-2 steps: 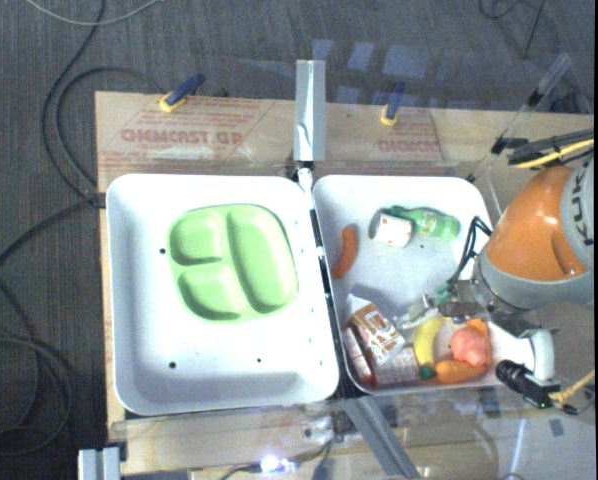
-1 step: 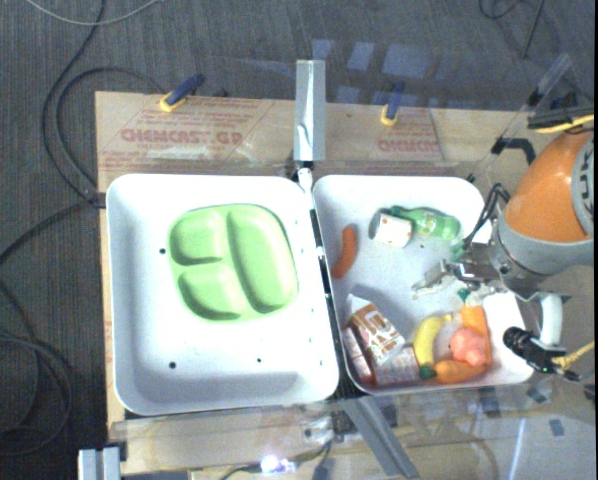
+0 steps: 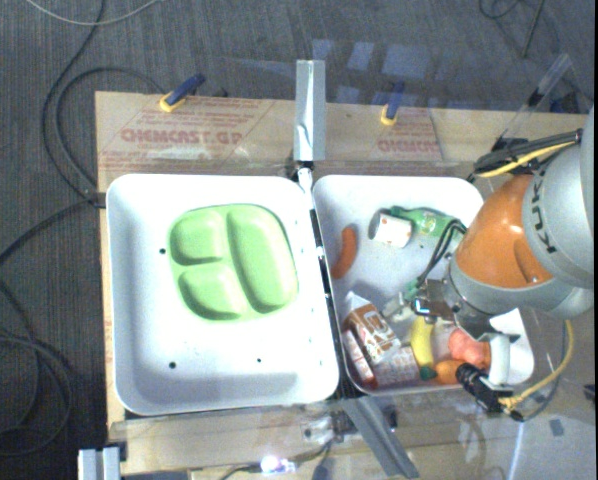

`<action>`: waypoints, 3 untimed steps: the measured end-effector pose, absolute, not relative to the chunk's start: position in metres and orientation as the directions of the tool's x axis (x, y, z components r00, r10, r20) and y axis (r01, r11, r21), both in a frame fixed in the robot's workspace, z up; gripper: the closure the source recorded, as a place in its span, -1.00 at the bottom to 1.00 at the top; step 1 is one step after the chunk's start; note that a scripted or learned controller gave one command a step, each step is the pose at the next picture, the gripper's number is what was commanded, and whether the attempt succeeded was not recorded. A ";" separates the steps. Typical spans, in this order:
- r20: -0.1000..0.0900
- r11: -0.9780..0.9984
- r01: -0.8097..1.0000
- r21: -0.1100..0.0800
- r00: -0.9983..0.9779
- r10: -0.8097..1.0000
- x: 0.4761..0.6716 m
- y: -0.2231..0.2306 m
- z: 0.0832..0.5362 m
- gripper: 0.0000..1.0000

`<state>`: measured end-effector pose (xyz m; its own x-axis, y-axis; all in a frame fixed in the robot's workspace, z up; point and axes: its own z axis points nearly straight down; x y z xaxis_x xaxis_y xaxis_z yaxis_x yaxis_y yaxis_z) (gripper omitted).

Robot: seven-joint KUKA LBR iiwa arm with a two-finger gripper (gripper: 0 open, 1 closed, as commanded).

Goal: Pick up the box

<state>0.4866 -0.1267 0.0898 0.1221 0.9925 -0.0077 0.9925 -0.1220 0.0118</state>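
- Nearest the camera: grey arm (image 3: pixel 569 218) with its orange band (image 3: pixel 499 243), reaching in from the right and hanging over the right bin (image 3: pixel 399 193).
- Box (image 3: pixel 377 346): red-brown printed carton, lying flat and tilted at the front-left corner of the right bin, one long edge close along the bin's left wall. It rests on the bin floor and is not lifted.
- End effector (image 3: pixel 434 303): down among the items just right of the box, largely hidden under the wrist. Whether its grip is wide or narrow cannot be told, and the box does not show between any part of it.
- Neighbours of the box: a yellow banana-like piece (image 3: pixel 422 340) just beside its right edge; a red-orange rounded item (image 3: pixel 466 346) beyond that; a small orange piece (image 3: pixel 445 372) near the front wall.
- Further back in the same bin: an orange sausage-shaped item (image 3: pixel 346 250) by the left wall; a white and green container (image 3: pixel 407 225) lying on its side.
- Left bin (image 3: pixel 139 208): a green compartment tray (image 3: pixel 234 260) near its middle, well apart from the box.
- Bench (image 3: pixel 129 133): brown board under both bins.
- Progress, as judged: approach made, grasp not confirmed; securing and raising the box remain.
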 end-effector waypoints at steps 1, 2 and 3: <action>-0.005 -0.167 0.986 0.013 0.167 0.986 0.559 -0.132 0.089 -1.00; -0.004 -0.381 0.924 -0.008 0.381 0.924 0.622 -0.159 0.088 -1.00; -0.011 -0.622 0.782 -0.045 0.622 0.783 0.664 -0.179 0.088 -1.00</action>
<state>0.6644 -0.1789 0.0875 0.6224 0.7826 -0.0113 0.7816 -0.6222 -0.0449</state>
